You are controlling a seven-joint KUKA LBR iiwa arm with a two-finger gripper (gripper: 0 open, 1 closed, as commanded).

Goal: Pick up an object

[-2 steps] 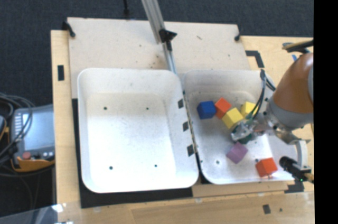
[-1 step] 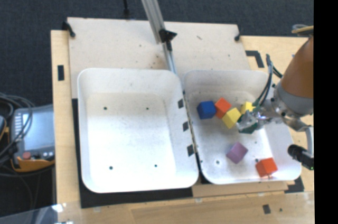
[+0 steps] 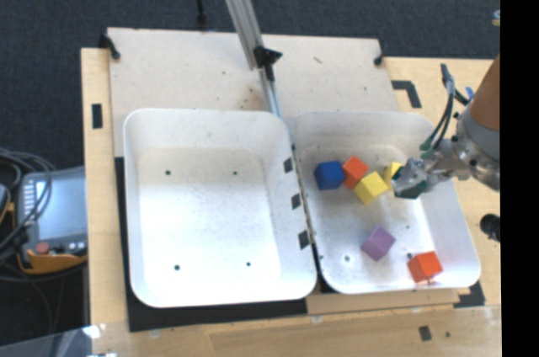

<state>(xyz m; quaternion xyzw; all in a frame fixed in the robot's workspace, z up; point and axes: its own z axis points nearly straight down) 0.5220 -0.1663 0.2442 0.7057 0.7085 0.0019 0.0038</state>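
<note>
**Tool low over right bin, beside the yellow blocks**

We see two white bins side by side on the desk. The left bin sits well apart from the action. The right bin holds the loose blocks.

Near the bin's middle: a blue cube, an orange cube touching or just beside it, and a yellow cube just below the orange one. A second small yellow piece lies just right of these, partly hidden by the tool. Lower down, a purple cube sits alone, and another orange cube rests near the bin's lower right corner.

The arm enters from the right. Its tool hangs over the bin's right half, just beside the yellow cube and the small yellow piece. We cannot tell whether the tool is released or clenched, nor whether it touches either yellow piece; the tip is dark and blurred.
</note>
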